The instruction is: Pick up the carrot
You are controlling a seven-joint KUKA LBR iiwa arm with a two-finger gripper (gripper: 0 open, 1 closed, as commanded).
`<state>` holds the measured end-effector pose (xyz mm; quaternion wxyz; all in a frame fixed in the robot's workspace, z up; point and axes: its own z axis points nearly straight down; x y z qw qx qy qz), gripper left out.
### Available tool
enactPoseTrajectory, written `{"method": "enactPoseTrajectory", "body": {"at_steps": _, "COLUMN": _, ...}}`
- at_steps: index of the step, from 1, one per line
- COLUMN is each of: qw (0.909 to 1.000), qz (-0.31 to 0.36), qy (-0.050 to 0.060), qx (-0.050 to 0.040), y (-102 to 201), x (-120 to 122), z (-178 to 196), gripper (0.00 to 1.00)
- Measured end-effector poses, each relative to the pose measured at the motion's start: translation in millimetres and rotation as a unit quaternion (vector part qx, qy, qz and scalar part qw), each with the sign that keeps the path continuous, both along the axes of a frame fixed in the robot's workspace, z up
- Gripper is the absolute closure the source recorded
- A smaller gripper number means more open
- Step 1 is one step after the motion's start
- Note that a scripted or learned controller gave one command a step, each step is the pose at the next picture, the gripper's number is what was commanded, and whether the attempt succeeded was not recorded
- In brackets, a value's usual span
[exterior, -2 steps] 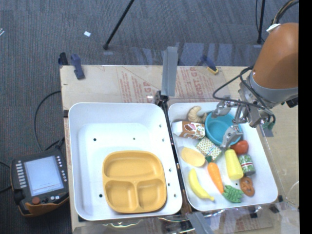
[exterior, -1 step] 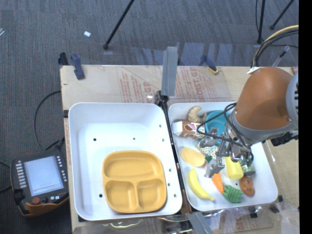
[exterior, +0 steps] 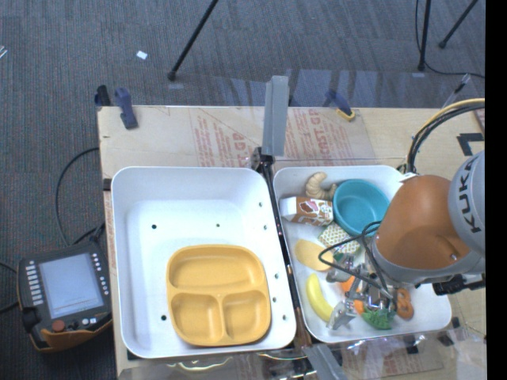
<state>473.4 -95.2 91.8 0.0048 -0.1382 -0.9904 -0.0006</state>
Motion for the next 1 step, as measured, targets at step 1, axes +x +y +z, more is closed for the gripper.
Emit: {"method": "enactPoseTrajectory", "body": {"at_steps": 1, "qw": 1.0000, "qz": 0.003, "qy": -0.003, "qx": 0.0001, "y": 1.1, "x": 2.4, "z": 11.4, "gripper": 1.00}}
